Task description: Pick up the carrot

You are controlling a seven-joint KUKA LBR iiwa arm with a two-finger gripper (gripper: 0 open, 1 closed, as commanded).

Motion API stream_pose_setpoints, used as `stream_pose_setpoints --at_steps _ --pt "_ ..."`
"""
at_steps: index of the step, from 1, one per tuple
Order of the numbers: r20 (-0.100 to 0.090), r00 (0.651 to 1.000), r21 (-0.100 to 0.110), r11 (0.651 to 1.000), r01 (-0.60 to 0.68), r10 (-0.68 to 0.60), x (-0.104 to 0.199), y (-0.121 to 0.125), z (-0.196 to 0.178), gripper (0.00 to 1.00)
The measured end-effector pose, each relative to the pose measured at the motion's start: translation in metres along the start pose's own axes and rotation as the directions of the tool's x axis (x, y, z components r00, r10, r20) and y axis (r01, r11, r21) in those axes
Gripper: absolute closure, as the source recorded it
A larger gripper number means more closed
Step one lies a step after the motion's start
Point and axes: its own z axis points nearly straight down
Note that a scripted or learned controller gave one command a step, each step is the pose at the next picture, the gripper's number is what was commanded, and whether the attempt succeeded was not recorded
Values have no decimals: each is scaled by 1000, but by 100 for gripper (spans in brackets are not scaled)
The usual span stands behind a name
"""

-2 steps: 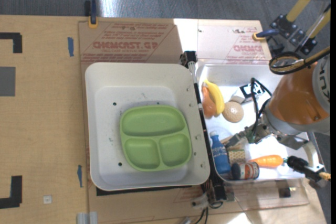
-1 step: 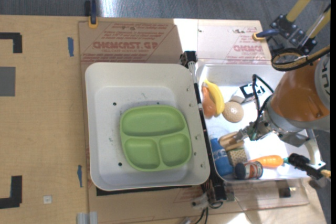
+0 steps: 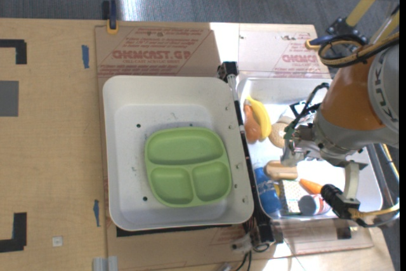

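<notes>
A KUKA arm's tool (image 3: 292,152) hangs over the right bin (image 3: 380,190) on the desk, its opening impossible to judge from this angle. The carrot (image 3: 310,186), one small orange piece, lies on the right bin's floor just below and to the right of the tool, apart from it. It looks light, stiff and smooth, likely to roll, so a grip across its thicker middle seems safest. Sharing that bin: one yellow banana (image 3: 258,110), one orange fruit (image 3: 252,128), one pale round item (image 3: 278,133), one tan cylinder (image 3: 281,170) and one blue object (image 3: 269,200). To the left of the right bin, the second bin (image 3: 120,136) holds one green divided tray (image 3: 188,165).
</notes>
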Motion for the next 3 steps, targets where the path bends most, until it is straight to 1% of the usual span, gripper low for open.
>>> stream_pose_setpoints --at_steps 1,2,3 --pt "2 1000 3 1000 -1 1 -1 0 1 0" --pt "-1 983 9 983 183 -183 -55 21 34 0" --pt "3 993 -11 993 115 -115 -109 23 88 0"
